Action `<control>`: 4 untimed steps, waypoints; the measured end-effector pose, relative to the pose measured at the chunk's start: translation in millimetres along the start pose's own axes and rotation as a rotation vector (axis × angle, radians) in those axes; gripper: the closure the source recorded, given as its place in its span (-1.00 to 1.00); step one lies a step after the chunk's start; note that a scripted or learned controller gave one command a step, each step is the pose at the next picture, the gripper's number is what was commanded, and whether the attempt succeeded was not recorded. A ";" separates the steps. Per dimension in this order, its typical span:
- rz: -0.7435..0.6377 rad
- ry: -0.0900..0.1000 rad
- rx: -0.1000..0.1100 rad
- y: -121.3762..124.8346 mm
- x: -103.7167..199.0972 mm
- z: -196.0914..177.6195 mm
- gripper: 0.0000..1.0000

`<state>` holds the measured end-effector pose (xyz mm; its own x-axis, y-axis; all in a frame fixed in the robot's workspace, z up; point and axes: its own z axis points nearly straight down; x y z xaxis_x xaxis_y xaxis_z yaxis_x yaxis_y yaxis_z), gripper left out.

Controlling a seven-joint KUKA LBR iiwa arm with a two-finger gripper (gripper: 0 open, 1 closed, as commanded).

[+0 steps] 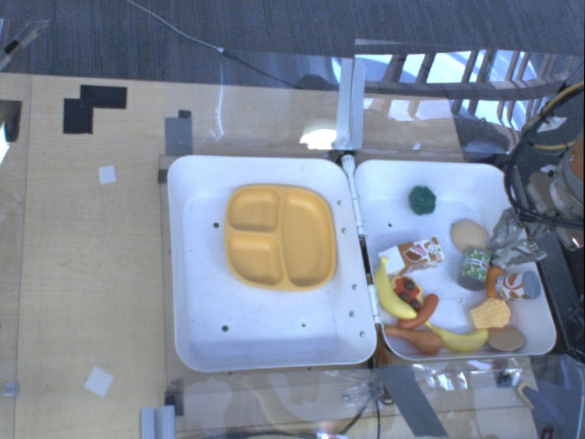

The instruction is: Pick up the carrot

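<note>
One carrot (pixel 494 281), orange, stands tilted by the right bin's (pixel 384 186) far-right edge between a green can (pixel 474 267) and a red-white packet (pixel 521 286); my claw (pixel 512 240) hovers just above, grip unreadable, so I judge approach stage, descent and closing next.

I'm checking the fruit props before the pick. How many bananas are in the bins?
2, both in the right bin: one banana along its left wall, another banana near the front edge. Others could be hidden under the pile.
</note>
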<state>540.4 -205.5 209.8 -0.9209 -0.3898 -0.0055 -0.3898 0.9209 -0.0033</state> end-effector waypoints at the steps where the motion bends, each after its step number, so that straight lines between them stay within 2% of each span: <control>1: -0.348 -0.007 0.006 -14.1 -34.7 -79.3 1.00; 2: -0.528 0.000 -0.001 16.0 38.6 -43.2 1.00; 3: -0.671 -0.004 0.007 17.6 43.4 -106.1 1.00; 4: -1.107 -0.001 -0.009 22.8 18.5 24.9 1.00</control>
<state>514.7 -191.8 184.7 -0.0632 -0.9980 -0.0045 -0.9980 0.0632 0.0008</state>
